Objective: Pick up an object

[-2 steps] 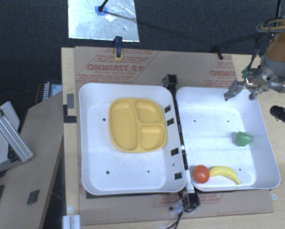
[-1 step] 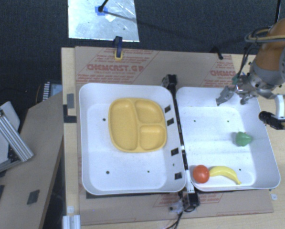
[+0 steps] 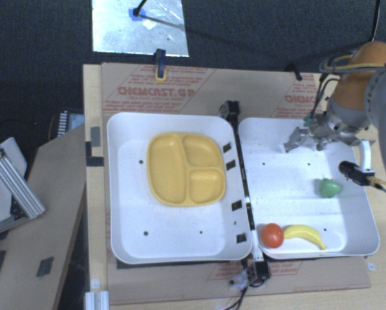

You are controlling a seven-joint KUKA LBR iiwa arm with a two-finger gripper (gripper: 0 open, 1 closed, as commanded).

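The surface (image 3: 180, 86) fills mid-frame, bearing 2 white bins: the left bin (image 3: 131, 237) and the right bin (image 3: 289, 186). The arm (image 3: 364, 76) enters at upper right; its tool (image 3: 302, 137) hangs over the right bin's upper part, fingers apart, gripping nothing. A yellow 3-part plate (image 3: 185, 168) lies in the left bin. At lower right lie a banana (image 3: 306, 234), touching a tomato (image 3: 272, 236), and a green object (image 3: 329, 188).

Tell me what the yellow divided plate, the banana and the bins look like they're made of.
Yellow divided plate: likely molded plastic, matte, with uniform color and rounded compartment ridges. Banana: probably a plastic toy, smooth and evenly yellow, though real fruit can't be ruled out. Bins, such as the left bin: thin white formed plastic, slightly glossy, with soft rounded rims.
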